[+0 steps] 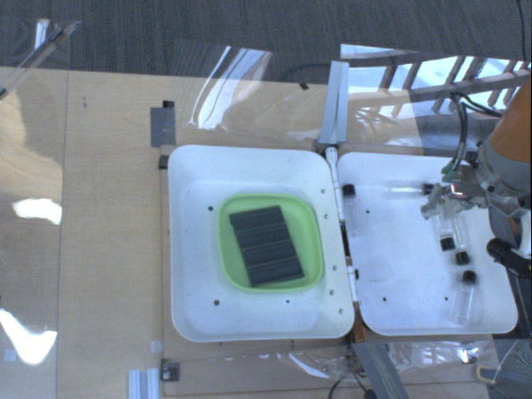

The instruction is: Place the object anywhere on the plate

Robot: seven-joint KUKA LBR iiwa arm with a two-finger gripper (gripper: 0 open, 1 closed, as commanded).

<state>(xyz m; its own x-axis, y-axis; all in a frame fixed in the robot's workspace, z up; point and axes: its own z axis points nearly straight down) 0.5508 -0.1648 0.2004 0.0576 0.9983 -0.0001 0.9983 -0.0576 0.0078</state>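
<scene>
A dark grey ridged rectangular block (266, 246) lies flat in the middle of the green plate (312, 227), turned slightly off the plate's axes. The plate rests in the left white bin (191, 223). My gripper (454, 223) hangs over the right part of the right white bin (391, 298), well apart from the plate and the block. The grey arm with its orange band (509, 131) comes in from the right edge. Nothing is visible in the gripper.
A small black piece (349, 191) sits near the right bin's upper left corner. A metal post (335, 106) stands behind the gap between the bins. The wooden bench (83, 223) stretches out to the left.
</scene>
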